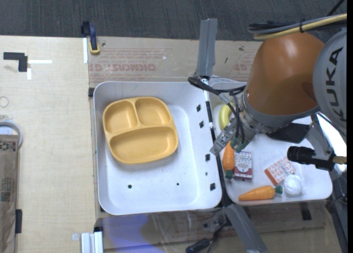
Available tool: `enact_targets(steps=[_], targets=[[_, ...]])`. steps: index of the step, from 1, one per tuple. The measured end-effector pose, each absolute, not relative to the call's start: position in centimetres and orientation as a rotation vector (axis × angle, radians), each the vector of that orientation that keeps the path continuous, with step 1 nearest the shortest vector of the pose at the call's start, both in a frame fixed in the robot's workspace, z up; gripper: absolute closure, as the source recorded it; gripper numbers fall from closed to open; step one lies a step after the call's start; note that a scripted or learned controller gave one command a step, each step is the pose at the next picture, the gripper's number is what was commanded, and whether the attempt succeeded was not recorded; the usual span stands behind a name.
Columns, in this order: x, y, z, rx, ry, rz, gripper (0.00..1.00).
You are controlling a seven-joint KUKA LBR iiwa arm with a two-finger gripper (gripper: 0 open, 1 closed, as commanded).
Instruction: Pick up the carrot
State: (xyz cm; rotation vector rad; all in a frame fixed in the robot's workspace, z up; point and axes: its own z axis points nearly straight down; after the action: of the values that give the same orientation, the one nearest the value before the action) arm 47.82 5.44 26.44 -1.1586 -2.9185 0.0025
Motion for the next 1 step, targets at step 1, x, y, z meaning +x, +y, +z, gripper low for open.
enact_targets(steps=[1], targets=[[51.11, 8.27, 26.94, -1.221, -2.894, 0.003, 1.0]])
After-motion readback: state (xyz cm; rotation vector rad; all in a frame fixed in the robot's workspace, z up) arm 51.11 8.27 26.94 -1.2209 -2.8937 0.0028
